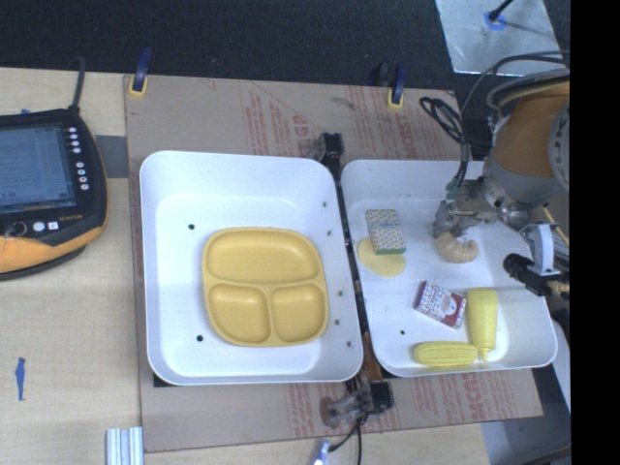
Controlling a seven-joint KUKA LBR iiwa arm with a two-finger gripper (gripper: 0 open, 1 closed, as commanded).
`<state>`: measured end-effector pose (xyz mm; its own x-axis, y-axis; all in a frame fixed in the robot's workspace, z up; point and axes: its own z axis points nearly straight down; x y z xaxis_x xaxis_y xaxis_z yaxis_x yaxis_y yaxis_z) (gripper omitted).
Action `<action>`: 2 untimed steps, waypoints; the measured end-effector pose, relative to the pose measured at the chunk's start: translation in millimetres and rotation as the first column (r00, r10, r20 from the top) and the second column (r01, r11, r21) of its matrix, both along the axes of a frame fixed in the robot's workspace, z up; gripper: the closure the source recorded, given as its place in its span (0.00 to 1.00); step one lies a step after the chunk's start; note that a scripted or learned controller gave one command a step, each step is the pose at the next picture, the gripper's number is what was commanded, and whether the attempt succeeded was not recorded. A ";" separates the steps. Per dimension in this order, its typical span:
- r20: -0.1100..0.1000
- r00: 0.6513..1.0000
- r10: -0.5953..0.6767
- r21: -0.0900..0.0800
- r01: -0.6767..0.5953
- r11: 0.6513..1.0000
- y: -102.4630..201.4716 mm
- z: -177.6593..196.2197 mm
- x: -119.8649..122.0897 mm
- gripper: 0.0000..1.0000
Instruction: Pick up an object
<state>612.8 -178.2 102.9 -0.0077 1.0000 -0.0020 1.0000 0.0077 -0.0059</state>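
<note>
The right bin point(407, 177) holds several small items. A pale tan lumpy piece point(457, 249) lies near its middle right, directly under my gripper point(452, 223), whose fingers point down and reach its top. A green-patterned sponge block point(385, 231) rests on a pale yellow disc point(380, 258) at the bin's left side. A red and white packet point(440, 304) lies lower down. Two yellow corn cobs sit near the front: one upright point(482, 320), one lying flat point(447, 354). The arm's grey and orange body point(528, 148) enters from the right.
The left bin point(170, 201) carries a yellow divided plate point(263, 285). A teach pendant point(44, 187) lies on the bench at far left. Cables point(455, 119) trail behind the right bin. Clamps point(139, 74) hold the cardboard at the back.
</note>
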 end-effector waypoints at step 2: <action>0.000 1.000 -0.001 0.001 0.001 1.000 126.6 127.1 -42.8 1.00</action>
